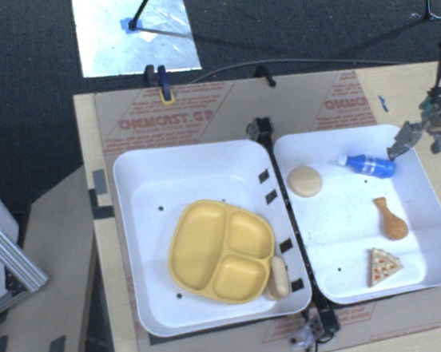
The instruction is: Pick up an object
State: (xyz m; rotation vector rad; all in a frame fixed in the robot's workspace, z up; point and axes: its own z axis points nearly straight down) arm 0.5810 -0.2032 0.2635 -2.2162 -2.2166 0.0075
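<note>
In the right bin (336,138) lie a blue bottle (368,164) on its side at the back, a round tan bun (305,181) near the left wall, a brown drumstick (390,219) and a pizza slice (382,264) toward the front. My gripper (421,143) hangs at the bin's far right corner, just right of the bottle's base. It is open, with nothing between its fingers. One finger (403,139) is close beside the bottle's end.
The left bin (186,158) holds a yellow divided plate (222,250) with a pale bread roll (278,276) against its front right edge. A black divider (287,219) joins the two bins. Bare white floor lies in the middle of the right bin.
</note>
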